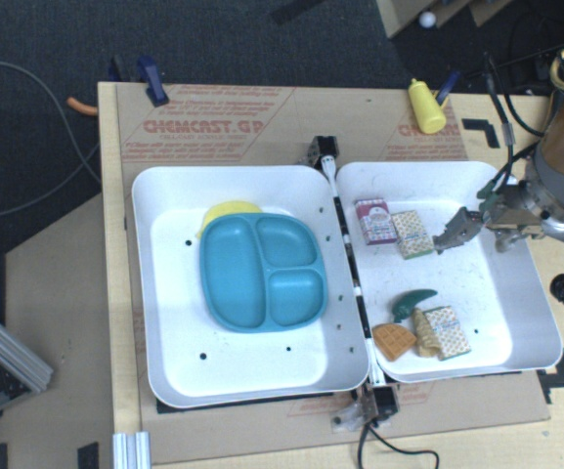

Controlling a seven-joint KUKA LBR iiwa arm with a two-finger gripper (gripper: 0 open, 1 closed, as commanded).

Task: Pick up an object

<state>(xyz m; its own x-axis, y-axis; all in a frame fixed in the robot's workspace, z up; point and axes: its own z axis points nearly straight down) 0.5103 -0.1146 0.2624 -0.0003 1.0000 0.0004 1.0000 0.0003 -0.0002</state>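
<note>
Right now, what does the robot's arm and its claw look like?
The arm enters from the right: a rounded grey metal body with a brownish-orange band above the wrist. Black cables loop along it near the top. The claw is dark grey and slim, fixed to a pale metallic wrist block. No lettering or markings are legible on it.

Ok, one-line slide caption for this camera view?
Pincer hovers in the right white bin beside a patterned packet; the blue divided plastic tray fills the left bin.
</note>
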